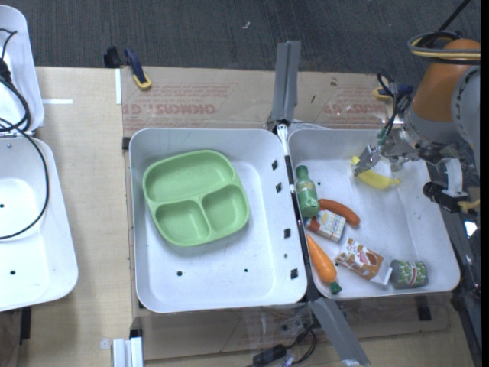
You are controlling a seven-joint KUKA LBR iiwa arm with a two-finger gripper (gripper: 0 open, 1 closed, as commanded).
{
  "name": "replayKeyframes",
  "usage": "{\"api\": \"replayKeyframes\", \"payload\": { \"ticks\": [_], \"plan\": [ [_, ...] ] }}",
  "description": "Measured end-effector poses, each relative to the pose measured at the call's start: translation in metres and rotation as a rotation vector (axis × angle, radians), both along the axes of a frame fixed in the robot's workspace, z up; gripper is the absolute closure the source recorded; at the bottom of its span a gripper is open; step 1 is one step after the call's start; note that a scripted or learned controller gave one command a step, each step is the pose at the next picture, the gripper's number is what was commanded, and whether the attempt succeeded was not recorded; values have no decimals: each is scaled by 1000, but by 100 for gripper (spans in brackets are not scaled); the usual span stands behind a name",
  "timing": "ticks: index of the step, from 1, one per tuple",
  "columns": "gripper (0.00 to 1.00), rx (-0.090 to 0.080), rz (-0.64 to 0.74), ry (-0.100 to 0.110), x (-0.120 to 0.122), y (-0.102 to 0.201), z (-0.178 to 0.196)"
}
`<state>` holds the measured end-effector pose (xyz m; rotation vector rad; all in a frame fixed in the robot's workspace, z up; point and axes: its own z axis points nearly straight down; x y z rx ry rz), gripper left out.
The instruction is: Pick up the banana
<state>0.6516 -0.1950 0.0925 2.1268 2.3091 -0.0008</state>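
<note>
Where the grey arm with its orange band reaches into the right bin, the hand sits low at the banana, its tip at the fruit's upper left end and apparently touching it. Whether the hand is spread or pinching cannot be told from this slanted view, since its tip is small and dark against the bin floor, and nothing shows the banana held. The banana appears to lie flat on the white floor in the bin's far part, so it does not look lifted. As a judgement, the task stands at the reach or the grasp itself: the approach is made, while a sure grip and the lift off the floor are left to do. Moving out from the banana, a green bottle lies well to its left, close to the wall the two bins share. Nearer the camera from the banana lie a sausage and, just beside that, a small carton. Farther toward the camera rest a carrot, a snack packet and a green can, all well apart from the banana. Beyond the shared wall, far left of the banana, the left bin holds a green divided plate. Both bins rest on the bench.
</note>
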Motion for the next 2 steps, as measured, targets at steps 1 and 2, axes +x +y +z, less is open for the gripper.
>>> {"api": "replayKeyframes", "payload": {
  "ticks": [1, 2],
  "plan": [
    [100, -2, 4, -1, 1, 0, 10],
    [100, 0, 24, 0, 3, -1, 0]
  ]
}}
